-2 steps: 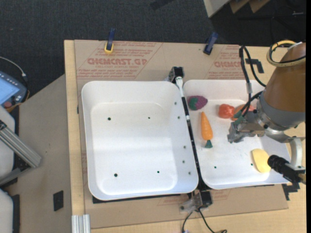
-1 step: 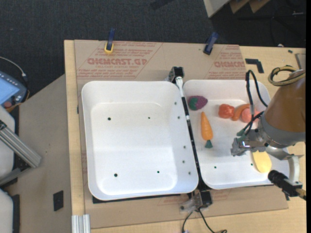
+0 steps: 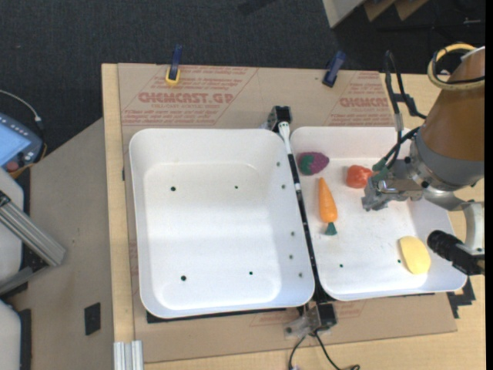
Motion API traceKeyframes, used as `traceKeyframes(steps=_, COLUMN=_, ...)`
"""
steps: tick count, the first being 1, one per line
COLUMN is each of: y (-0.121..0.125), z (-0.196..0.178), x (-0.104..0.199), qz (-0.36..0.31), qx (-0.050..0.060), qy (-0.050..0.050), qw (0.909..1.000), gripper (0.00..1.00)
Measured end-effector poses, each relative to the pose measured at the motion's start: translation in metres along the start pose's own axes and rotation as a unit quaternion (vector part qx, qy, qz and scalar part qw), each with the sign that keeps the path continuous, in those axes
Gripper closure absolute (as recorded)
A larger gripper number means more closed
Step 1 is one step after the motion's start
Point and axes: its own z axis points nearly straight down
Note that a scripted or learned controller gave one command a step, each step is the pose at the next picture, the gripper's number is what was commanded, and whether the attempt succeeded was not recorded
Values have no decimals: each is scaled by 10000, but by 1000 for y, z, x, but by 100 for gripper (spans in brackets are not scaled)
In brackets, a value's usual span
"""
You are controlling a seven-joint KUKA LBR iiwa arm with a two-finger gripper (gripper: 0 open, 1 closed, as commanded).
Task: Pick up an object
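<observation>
The wide shallow white plastic left bin point(image 3: 154, 230) offers open floor. In the right white bin point(image 3: 362, 280), purple fruit point(image 3: 313, 162), orange carrot point(image 3: 327, 201), red tomato point(image 3: 357, 176) and yellow lemon point(image 3: 414, 254) crowd the upper and right parts.

The arm point(image 3: 454, 122) reaches in from the right, its orange band uppermost and the grey wrist section below it. It slants down and to the left, ending in the gripper point(image 3: 377, 195), a grey metal head held low, with dark cables running along the arm's left side.
</observation>
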Motion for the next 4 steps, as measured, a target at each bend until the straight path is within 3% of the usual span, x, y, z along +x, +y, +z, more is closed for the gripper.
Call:
traceKeyframes(steps=1, y=-19, z=71, x=-42, qz=54, qx=90, qy=11, qw=9999, gripper=100)
traceKeyframes(steps=2, y=-18, z=93, x=-117, qz=48, qx=48, qy=-6, qw=10000, gripper=100)
traceKeyframes(steps=3, y=-17, z=13, x=-152, qz=43, qx=17, qy=-24, qw=10000, gripper=100)
traceKeyframes(steps=4, y=-17, z=3, x=-109, qz=14, qx=50, qy=5, qw=10000, gripper=100)
